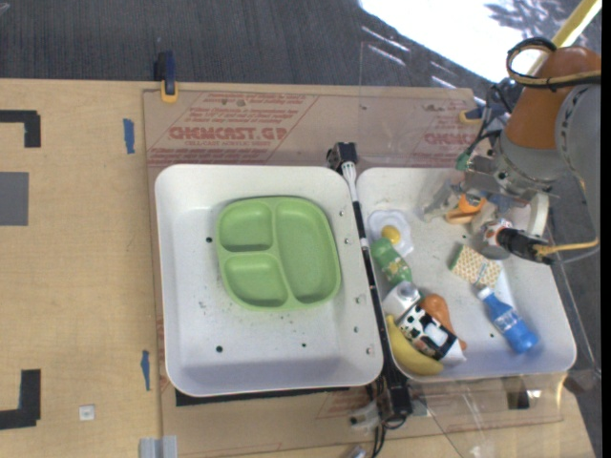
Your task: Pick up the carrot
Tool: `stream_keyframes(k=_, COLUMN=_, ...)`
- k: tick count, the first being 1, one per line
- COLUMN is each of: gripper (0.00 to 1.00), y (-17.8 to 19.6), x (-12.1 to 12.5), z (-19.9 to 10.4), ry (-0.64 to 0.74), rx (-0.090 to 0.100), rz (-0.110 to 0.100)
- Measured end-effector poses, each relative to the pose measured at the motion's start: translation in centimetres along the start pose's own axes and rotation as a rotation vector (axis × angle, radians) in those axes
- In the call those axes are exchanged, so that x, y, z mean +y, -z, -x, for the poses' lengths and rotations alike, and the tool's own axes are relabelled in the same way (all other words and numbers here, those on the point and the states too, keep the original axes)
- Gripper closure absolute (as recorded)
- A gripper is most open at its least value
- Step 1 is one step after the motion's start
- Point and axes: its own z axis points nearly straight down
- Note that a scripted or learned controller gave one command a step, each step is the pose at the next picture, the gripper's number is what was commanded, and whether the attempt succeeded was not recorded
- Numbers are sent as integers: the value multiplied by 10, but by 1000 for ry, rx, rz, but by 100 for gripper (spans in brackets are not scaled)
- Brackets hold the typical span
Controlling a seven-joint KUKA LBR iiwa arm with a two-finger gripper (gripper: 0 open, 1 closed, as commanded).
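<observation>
The carrot (466,206) shows as a small orange piece in the back part of the right bin (558,351). My gripper (467,202) hangs over that spot, reaching in from the right under the orange-banded wrist (544,103). Its grey fingers (441,198) stand close on either side of the carrot and look shut on it. Most of the carrot is hidden by the gripper body.
The right bin also holds a green bottle (389,256), a white cup (387,225), a banana (415,359), a black-and-white toy (425,330), a rounded orange thing (435,306), a checkered packet (473,265) and a blue bottle (506,322). A green divided plate (279,251) lies in the left bin (181,342).
</observation>
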Motion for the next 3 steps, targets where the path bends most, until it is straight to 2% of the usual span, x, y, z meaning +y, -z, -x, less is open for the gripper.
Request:
stream_keyframes(k=1, gripper=100, y=11, x=3, z=7, ry=8, rx=-32, rz=27)
stream_keyframes(k=2, gripper=0, y=11, x=3, z=7, ry=7, rx=-33, rz=26)
stream_keyframes(k=3, gripper=0, y=-5, x=-33, z=-3, ry=-293, rx=-49, rz=75)
